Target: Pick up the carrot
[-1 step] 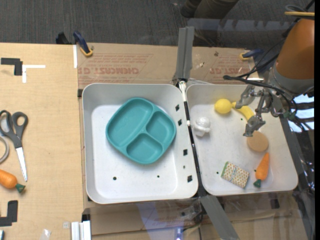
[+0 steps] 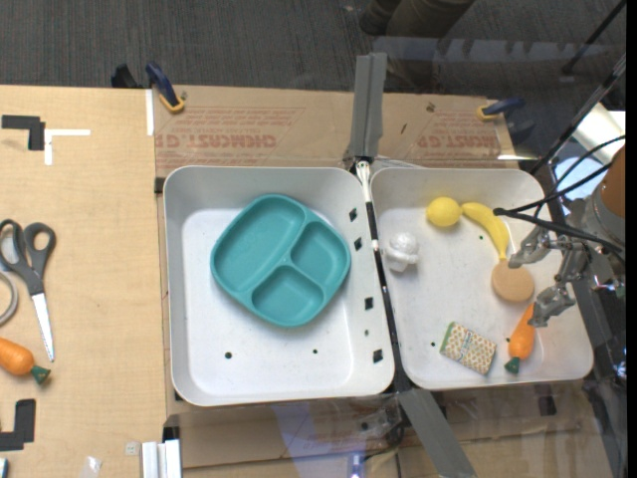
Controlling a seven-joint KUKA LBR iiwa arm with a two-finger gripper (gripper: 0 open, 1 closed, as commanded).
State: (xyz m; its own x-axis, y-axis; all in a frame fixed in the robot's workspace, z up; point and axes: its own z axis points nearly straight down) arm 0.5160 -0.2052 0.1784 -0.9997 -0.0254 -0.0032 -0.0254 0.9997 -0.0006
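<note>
The carrot [image 2: 522,339] lies in the right bin [image 2: 418,361] near its front right corner, green tip toward the front. The end effector [image 2: 537,279] hangs just above it, fingers spread apart and gripping nothing. Beside it sit a tan round object [image 2: 513,284], a banana [image 2: 488,227] and a lemon [image 2: 444,212]. The left bin [image 2: 194,366] holds a teal divided plate [image 2: 281,259].

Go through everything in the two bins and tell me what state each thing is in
Hand: open, above the carrot.
Carrot: lying in the right bin, not gripped.
Teal tray: upright in the left bin.
Banana: lying flat, beside the lemon.
Sponge: lying flat.
</note>
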